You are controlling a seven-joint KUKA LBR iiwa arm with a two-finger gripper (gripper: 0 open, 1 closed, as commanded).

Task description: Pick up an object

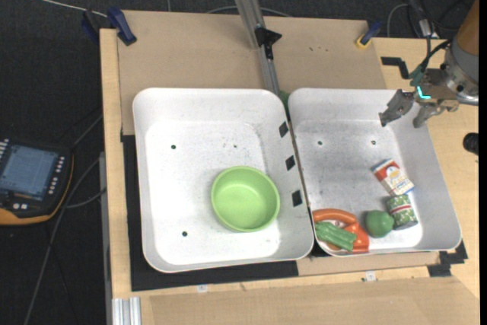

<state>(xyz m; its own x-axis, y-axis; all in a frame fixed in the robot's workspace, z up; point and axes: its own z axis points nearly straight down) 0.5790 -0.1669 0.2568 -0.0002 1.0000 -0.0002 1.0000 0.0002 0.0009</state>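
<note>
The end effector [409, 112] hangs with fingers spread apart, holding nothing, over the right bin's [342, 152] upper right corner.

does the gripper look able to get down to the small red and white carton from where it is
Probably yes. The gripper hangs over the right bin's far end, with bare floor between it and the carton. A small can lies near the carton's front side.

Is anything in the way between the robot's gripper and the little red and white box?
Nothing visible is. The gripper sits over the top right corner of the right bin, and only bare white bin floor lies between it and the red and white box. The green can and green ball sit beyond the box.
</note>
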